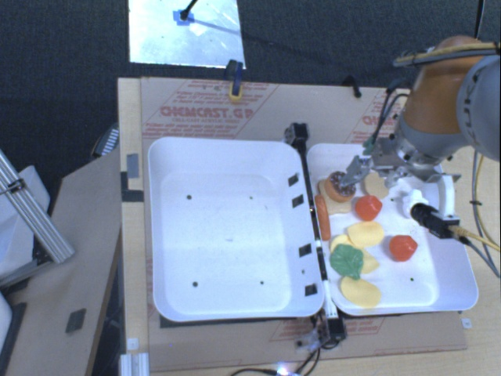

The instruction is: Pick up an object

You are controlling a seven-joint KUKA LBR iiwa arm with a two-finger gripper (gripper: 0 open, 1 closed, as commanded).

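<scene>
The right bin (450,284) holds several toy foods: a brown-topped doughnut (337,188), an orange carrot-like stick (322,215), two red tomatoes (368,207) (403,247), yellow pieces (365,233) (360,291) and a green broccoli (347,260). My gripper (354,172) hangs low over the bin's far left part, its tip right beside the doughnut's upper right edge. I see nothing lifted off the bin floor.
The left bin (227,233) sits beside the right one, with a black divider strip (301,202) between them. The grey and orange arm (442,100) comes in from the right above the far right corner. A white part (401,190) lies just below the wrist.
</scene>
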